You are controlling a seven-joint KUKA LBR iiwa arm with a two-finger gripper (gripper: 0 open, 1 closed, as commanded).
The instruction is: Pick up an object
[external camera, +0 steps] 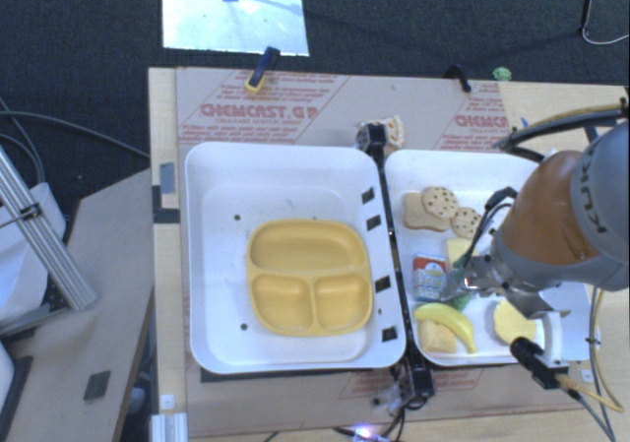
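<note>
The right bin [413, 166] holds several toy foods. Two chocolate-chip cookies [436, 202] lie on a tan slice toward its back. A small red and white carton [428, 278] lies near its left wall. In front of the carton rests a yellow banana [446, 318]. A pale yellow piece [513, 324] sits further right. My gripper [461, 283] reaches down into this bin, just right of the carton and above the banana, under the grey and orange arm [556, 219]. A yellow block [457, 250] is partly hidden behind it.
The left bin [212, 233] carries a yellow divided plate [309, 275]. A black divider with clips [386, 243] runs between the bins. Cables [551, 125] arch over the right bin's far corner. Small parts lie on the cardboard [295, 100] behind the bins.
</note>
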